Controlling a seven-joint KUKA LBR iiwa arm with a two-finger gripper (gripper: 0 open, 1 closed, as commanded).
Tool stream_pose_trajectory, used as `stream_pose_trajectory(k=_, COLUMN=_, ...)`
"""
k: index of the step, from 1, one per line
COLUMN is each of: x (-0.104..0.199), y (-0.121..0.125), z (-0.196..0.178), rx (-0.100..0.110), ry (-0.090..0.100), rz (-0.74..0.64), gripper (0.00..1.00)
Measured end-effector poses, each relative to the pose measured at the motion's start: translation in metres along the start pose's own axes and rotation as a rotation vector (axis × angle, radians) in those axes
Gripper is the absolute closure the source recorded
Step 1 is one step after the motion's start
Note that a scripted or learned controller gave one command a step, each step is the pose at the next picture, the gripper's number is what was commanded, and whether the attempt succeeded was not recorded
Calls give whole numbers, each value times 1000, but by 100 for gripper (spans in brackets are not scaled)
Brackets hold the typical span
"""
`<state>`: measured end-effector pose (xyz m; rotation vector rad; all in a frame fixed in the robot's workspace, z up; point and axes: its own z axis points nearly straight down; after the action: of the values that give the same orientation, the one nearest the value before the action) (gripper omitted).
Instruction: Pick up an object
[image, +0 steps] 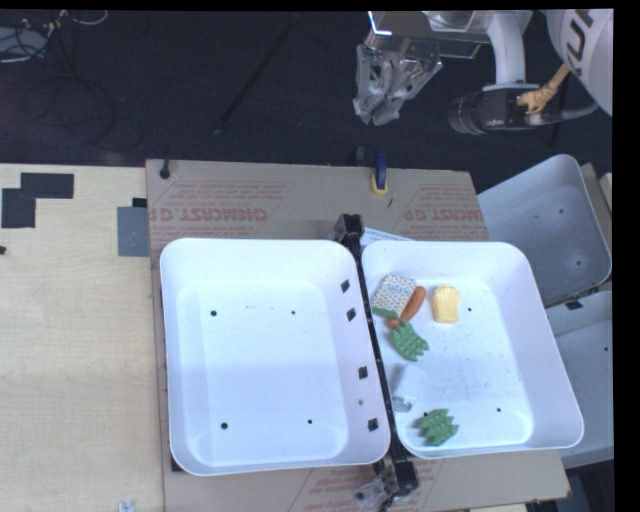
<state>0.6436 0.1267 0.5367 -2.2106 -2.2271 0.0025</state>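
Your gripper (380, 95) hangs high, its state unclear to me; the corn (445, 304) looks light, stiff and smooth, so pinch it across its middle.

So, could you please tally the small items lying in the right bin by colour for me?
Green: 2, one leafy piece beside the carrot and one near the bin's front edge
Orange: 1, the carrot
Yellow: 1, the yellow piece
Patterned pale: 1, the checked piece
Total: 5, all in the right bin
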Motion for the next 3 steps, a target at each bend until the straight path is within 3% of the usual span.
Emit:
stream_pose_trajectory(k=1, x=52, y=-81, z=-2, rx=1, ry=0, rz=-1, gripper=100)
stream_pose_trajectory(k=2, x=89, y=-84, z=0, rx=1, ry=-2, rz=3, gripper=100)
stream_pose_trajectory(k=3, x=89, y=-84, z=-9, rx=4, ry=-4, rz=2, gripper=100)
